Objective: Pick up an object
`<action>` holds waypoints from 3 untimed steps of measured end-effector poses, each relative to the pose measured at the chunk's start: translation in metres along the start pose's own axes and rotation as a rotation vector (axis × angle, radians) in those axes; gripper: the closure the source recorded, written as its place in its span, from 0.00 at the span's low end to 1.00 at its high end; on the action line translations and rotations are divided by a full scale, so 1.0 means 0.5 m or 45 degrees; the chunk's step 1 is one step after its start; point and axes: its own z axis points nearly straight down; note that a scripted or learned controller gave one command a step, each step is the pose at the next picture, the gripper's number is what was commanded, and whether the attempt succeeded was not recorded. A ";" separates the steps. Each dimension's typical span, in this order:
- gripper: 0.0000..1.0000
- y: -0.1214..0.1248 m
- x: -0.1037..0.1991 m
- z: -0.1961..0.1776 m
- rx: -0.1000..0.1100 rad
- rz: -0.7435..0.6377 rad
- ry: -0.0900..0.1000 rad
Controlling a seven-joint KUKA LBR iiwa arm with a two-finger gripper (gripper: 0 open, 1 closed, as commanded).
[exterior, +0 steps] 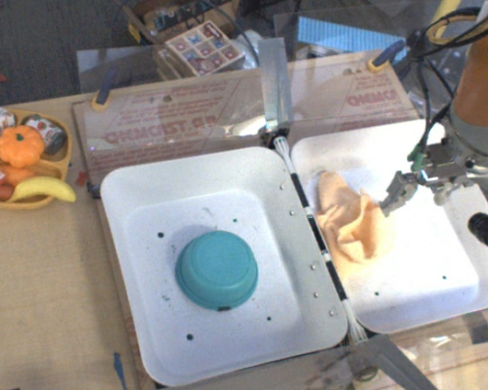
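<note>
A crumpled peach cloth [349, 217] lies against the left wall of the right bin [447, 284]. My gripper [389, 200] reaches in from the right, low over that bin, with its tip at the cloth's right edge; whether it touches the cloth is unclear. An upturned teal bowl [217, 269] sits in the middle of the left bin [134, 209], well away from the gripper.
The arm's grey body and orange band [487, 90] hang over the right bin's right side, with cables trailing above. A dish of toy fruit [9, 161] rests on the bench at far left. Clear panels and boxes stand behind the bins.
</note>
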 end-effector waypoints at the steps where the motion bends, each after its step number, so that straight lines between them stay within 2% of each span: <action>1: 0.00 0.033 0.000 0.242 -0.002 -0.087 -0.001; 2: 0.00 0.050 0.025 0.264 -0.014 -0.198 -0.006; 3: 1.00 0.053 0.027 0.244 -0.020 -0.196 -0.003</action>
